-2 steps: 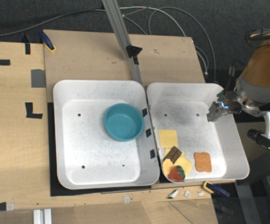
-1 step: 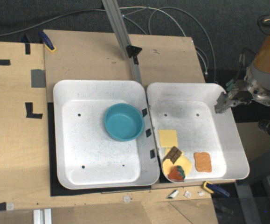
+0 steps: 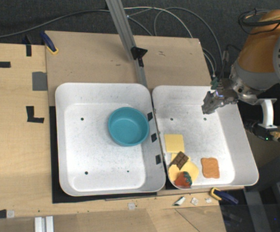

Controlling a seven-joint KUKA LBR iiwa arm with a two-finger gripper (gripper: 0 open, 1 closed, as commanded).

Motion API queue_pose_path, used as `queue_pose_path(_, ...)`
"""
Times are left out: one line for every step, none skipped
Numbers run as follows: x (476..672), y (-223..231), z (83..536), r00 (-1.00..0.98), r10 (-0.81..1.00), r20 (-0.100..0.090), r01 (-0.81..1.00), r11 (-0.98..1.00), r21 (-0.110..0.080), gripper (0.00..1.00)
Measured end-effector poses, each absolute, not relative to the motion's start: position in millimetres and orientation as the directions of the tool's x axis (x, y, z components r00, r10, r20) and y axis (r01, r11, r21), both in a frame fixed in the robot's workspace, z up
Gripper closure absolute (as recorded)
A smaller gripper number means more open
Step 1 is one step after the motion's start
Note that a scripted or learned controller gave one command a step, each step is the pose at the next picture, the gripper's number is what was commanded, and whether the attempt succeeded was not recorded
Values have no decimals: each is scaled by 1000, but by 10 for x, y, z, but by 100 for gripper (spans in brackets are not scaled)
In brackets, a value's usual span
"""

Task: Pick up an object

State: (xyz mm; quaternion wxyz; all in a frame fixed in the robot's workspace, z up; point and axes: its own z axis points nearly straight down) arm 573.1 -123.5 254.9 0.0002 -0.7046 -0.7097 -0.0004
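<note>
In the right white bin [image 3: 236, 144], near its front, there's a little cluster: a pale yellow square block [image 3: 174, 142], a brown piece [image 3: 179, 160], a red-and-green piece [image 3: 183, 179] and an orange spongy square [image 3: 210, 167]. The gripper [image 3: 210, 103] hovers over that bin's back part, well apart from them, carrying nothing, though I can't tell its state. A round blue bowl [image 3: 127, 125] sits in the left white bin [image 3: 77, 144].

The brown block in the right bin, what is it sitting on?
The brown block lies on a yellow piece, beside a red piece. Whatever is underneath them is covered.
</note>
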Motion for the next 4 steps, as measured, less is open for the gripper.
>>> queue_pose_path(5840, -706, 2581, -7, 1000, 2, 1000, 7, -1, 100)
queue_pose_path(5985, -151, 2588, -7, 1000, 1, 1000, 7, -1, 100)
queue_pose_path(6126, 417, 2541, -7, 1000, 1, 1000, 7, -1, 100)
queue_pose_path(6224, 840, 2403, -5, 1000, 0, 1000, 5, -2, 100)
